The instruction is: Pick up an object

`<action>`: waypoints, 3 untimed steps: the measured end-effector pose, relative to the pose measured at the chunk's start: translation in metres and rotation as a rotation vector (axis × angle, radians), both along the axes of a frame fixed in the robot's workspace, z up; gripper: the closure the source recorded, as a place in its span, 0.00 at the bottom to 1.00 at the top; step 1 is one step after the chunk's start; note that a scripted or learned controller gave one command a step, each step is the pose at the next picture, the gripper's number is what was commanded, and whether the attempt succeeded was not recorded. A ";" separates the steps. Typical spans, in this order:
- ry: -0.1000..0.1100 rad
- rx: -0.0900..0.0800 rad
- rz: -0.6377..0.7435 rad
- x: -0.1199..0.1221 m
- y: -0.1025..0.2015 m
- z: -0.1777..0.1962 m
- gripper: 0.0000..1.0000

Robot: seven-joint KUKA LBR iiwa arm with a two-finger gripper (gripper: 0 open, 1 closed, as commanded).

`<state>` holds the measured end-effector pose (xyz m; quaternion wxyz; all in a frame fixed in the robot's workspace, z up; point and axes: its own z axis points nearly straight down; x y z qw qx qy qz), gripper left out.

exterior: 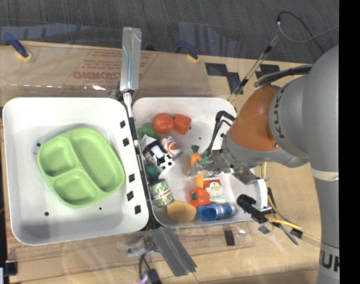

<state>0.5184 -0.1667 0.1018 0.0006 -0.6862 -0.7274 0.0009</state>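
Note:
The right bin (186, 104) holds several small items. A red tomato (163, 123) and a red pepper (182, 123) lie at its far side. A cow-patterned carton (156, 154) and a small can (172, 147) sit left of centre. A small carrot (195, 157) lies mid-bin. Along the near side are a green can (161, 193), a yellow piece (181, 210), an orange-red fruit (199, 197), a red-and-white box (214, 189) and a blue bottle (216, 212). My gripper (202, 164) is low in this bin, just beside the carrot and above the red-and-white box; the wrist hides its tip.
The left bin (26, 212) holds a green divided plate (80, 165). A metal bar (130, 61) and the black-clipped divider (134, 158) separate the bins. The grey arm with its orange band (257, 123) covers the right bin's right side. Cables (280, 220) lie by the near right corner.

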 end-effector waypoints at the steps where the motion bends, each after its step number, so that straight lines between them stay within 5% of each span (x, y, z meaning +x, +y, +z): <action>1: 0.006 -0.001 -0.124 0.021 0.069 0.011 1.00; 2: -0.001 0.000 0.123 0.091 0.096 0.090 1.00; 3: 0.002 0.000 0.128 0.091 0.096 0.099 1.00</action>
